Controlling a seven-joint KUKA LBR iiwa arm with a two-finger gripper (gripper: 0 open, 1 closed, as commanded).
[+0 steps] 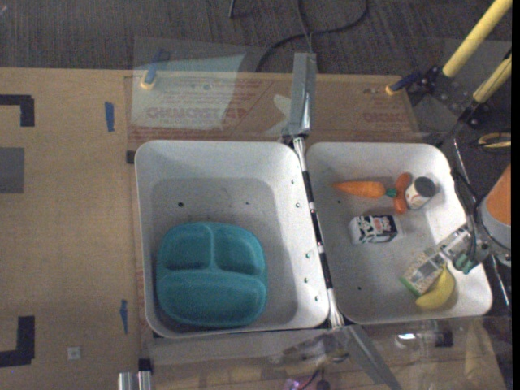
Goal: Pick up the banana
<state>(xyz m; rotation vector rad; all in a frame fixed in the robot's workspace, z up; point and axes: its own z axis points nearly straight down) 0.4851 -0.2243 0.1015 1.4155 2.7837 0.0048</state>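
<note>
The yellow banana [437, 293] lies in the near right corner of the right bin [390, 157], curved along the bin's wall. A small green and white carton [421, 275] rests against its left end. My gripper [455, 249] reaches in from the right edge, low over the bin, just above and to the right of the banana and touching or nearly touching the carton's upper end. Nothing can be made out between its tips. The arm's orange band [497, 208] shows at the right edge.
The right bin also holds a carrot [360, 188], a small can [421, 190] with a red item beside it, and a black and white milk carton [374, 228]. A teal divided plate [210, 273] lies in the left bin [162, 169]. Yellow-handled clamps [475, 35] stand at the back right.
</note>
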